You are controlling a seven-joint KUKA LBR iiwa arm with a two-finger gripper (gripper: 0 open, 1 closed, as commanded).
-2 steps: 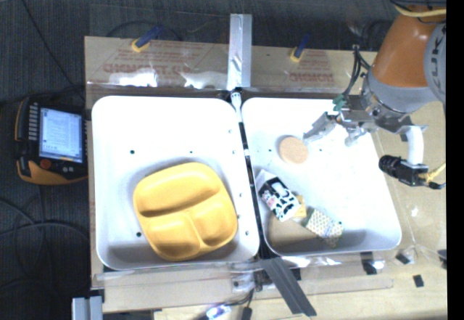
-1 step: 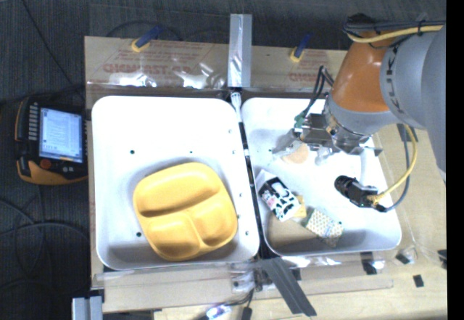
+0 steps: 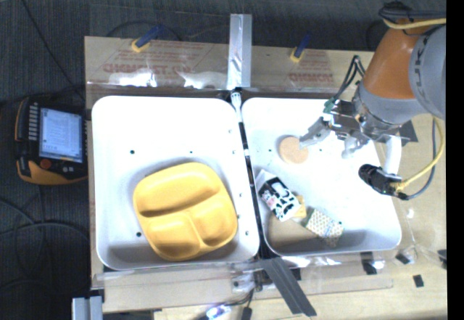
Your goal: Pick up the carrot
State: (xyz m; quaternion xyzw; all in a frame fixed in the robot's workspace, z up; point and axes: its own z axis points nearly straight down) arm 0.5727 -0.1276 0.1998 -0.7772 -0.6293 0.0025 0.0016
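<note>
- The carrot (image 3: 293, 150) appears to be the round, pale orange disc lying flat on the floor of the right bin (image 3: 377, 228), near the divider (image 3: 246, 159) side and toward the bin's far wall. That reading is a judgement; nothing else in view looks like a carrot.
- The gripper (image 3: 335, 138) hangs just right of the disc, its fingers spread, with nothing between them.
- Risk: the disc looks thin and flat, so fingers closing from above may slide over it and come up with nothing.
- Risk: the gripper is offset to the right of the disc; a straight descent from here would likely land on bare bin floor beside it.
- Risk: a finger catching the edge could push the disc toward the divider, where there is little room to close around it.
- The black-and-white packet (image 3: 281, 199) and patterned wrapper (image 3: 323, 225) lie nearer than the disc, well apart from it, so they should not interfere.
- The yellow tray (image 3: 185, 208) sits left of the divider, out of the way.
</note>
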